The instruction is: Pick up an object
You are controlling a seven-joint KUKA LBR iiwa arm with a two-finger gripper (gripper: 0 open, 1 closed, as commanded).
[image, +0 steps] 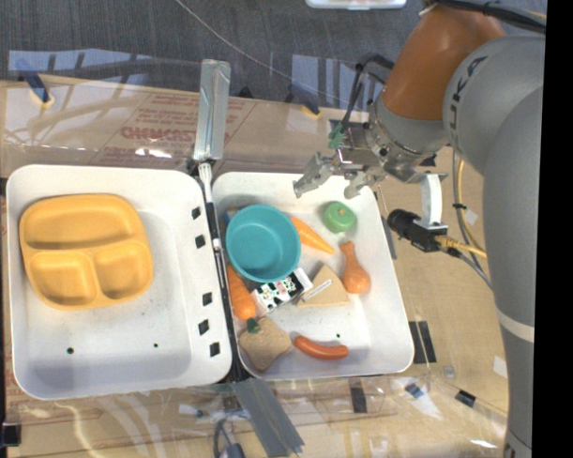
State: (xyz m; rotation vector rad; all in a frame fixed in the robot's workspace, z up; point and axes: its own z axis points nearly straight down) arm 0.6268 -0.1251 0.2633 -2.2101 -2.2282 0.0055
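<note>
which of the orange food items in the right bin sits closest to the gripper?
The carrot beside the teal bowl, pointing toward the green piece. It lies nearest the gripper; the drumstick, sausage and second carrot lie further down the bin.

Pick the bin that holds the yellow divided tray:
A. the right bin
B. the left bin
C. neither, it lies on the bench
B: the yellow tray lies alone in the left bin; the teal bowl and toy food are in the right bin.
</note>
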